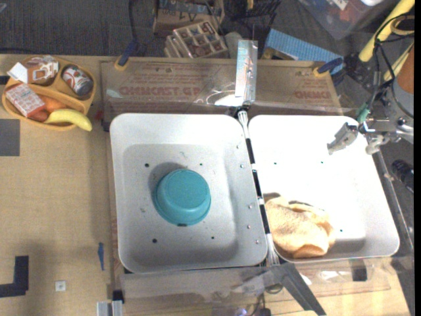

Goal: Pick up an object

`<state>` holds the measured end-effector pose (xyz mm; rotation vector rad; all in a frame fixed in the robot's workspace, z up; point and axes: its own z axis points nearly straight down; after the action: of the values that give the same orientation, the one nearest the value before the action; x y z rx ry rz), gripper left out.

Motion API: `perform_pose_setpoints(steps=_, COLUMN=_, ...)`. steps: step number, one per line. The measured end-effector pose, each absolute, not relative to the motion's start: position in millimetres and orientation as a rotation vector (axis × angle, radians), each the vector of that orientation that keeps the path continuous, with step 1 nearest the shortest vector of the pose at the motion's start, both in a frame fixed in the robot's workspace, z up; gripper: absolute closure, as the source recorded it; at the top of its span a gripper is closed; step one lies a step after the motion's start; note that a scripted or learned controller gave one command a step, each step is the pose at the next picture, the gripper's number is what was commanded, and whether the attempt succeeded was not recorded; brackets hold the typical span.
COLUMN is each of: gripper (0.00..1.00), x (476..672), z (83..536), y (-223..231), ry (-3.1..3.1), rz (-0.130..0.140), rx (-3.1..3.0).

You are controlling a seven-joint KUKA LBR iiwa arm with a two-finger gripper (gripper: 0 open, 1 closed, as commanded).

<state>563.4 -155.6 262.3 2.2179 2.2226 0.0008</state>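
Note:
A teal bowl (pixel 182 196) lies upside down in the middle of the left bin (pixel 128 137). A crumpled tan and orange cloth (pixel 299 228) rests against the front left corner of the right bin (pixel 309 143). My gripper (pixel 357 141) hangs over the right bin's far right edge, well above and to the right of the cloth. It is open, with nothing between its fingers (pixel 339 139).
A yellow tray (pixel 39 104) of toy food with a banana (pixel 70 118) sits on the bench at the upper left. A cardboard wall (pixel 171 84) stands behind the bins. Boxes and cables crowd the back and the right side.

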Motion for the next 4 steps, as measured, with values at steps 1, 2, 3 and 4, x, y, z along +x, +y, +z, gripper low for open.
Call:
perform_pose_setpoints(steps=1, gripper=0.00, x=514.7, z=198.3, y=-138.6, ry=2.277, rz=0.000, rx=2.164)
perform_pose_setpoints(steps=2, gripper=0.00, x=560.3, z=177.9, y=-166.8, ry=2.007, rz=0.001, rx=2.413)
perform_pose_setpoints(steps=3, gripper=0.00, x=521.4, z=88.0, y=-141.4, ry=2.075, rz=0.009, rx=2.352)
perform_pose_setpoints(steps=4, gripper=0.00, x=593.8, z=87.8, y=-147.2, ry=2.370, rz=0.006, rx=2.051)
